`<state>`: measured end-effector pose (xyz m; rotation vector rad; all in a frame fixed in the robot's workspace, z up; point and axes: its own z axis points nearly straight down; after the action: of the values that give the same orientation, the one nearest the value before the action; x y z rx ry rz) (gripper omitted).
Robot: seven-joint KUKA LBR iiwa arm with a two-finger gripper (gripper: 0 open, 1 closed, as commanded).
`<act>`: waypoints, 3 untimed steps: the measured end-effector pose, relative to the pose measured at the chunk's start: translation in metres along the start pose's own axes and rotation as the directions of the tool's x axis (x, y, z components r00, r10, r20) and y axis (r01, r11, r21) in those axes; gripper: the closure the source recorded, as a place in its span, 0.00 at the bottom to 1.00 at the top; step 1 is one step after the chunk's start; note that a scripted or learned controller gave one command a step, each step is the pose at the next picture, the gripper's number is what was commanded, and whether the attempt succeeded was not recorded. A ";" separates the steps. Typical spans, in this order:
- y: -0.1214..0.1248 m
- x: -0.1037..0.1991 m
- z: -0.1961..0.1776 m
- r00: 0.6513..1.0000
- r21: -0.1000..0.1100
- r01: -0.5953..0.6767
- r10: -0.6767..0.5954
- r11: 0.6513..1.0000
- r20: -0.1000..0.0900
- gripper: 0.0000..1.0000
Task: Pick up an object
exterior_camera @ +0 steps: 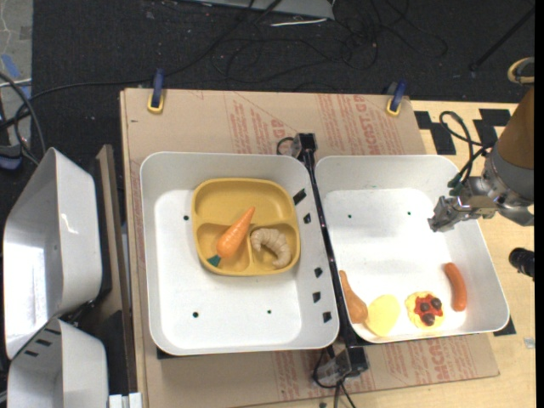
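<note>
My gripper hangs over the right bin near its right wall, with nothing visible between its fingers. Below it in that bin lie a red sausage, a small pizza-like toy with red and dark toppings, a yellow round piece and an orange drumstick-shaped piece. In the left bin a yellow divided plate holds an orange carrot and a beige shrimp-like toy.
The two bins sit side by side on a cardboard sheet held by yellow clamps. Black clips run along the divider between the bins. White containers stand off the bench at the left. Cables lie behind.
</note>
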<state>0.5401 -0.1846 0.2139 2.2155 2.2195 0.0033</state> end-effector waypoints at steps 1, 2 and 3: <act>0.002 0.004 -0.043 1.000 0.000 0.001 -0.001 1.000 0.000 1.00; -0.013 0.058 -0.037 1.000 0.007 0.005 -0.005 1.000 -0.004 1.00; -0.016 0.119 -0.040 1.000 0.007 0.006 -0.006 1.000 -0.004 1.00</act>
<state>0.5233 -0.0659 0.2535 2.2140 2.2314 0.0003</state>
